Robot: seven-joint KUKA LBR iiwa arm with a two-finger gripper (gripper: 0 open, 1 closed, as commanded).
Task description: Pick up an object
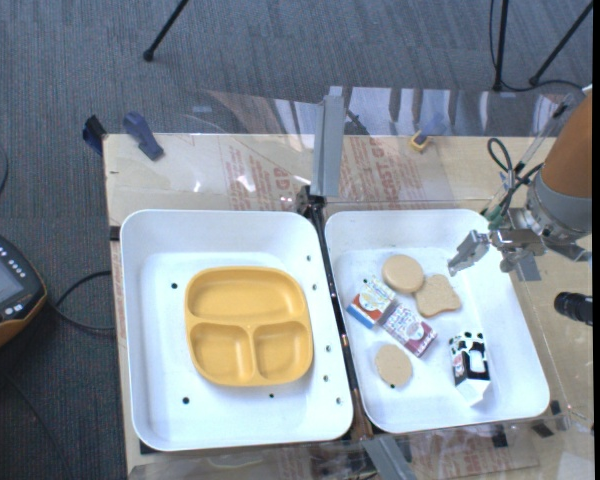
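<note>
A: What lay farthest to the gripper's left?

B: The left bin (pixel 150 268), well apart from it, bore a yellow tray (pixel 248 325) with three compartments.

A: And nearer?

B: The right bin (pixel 525 348) held the rest. A small carton (pixel 372 302) with blue and red print lay down and to the left of the gripper, touching a red-and-white packet (pixel 410 330). Below those sat a round tan disc (pixel 393 365). Another round disc (pixel 403 273) lay up nearer the gripper, just to its left and a little lower, with a toast-shaped piece (pixel 438 297) touching it, almost under the left finger. A black-and-white carton (pixel 470 360) lay well below the gripper, near the bin's front right corner.

A: The gripper itself?

B: The gripper (pixel 495 253) hung over the bin's upper right part, fingers spread wide, nothing between them. It looked to be above the objects, not touching any, though from that slant I couldn't be sure of its height. The arm (pixel 570 168) came in behind it from the right.
</note>
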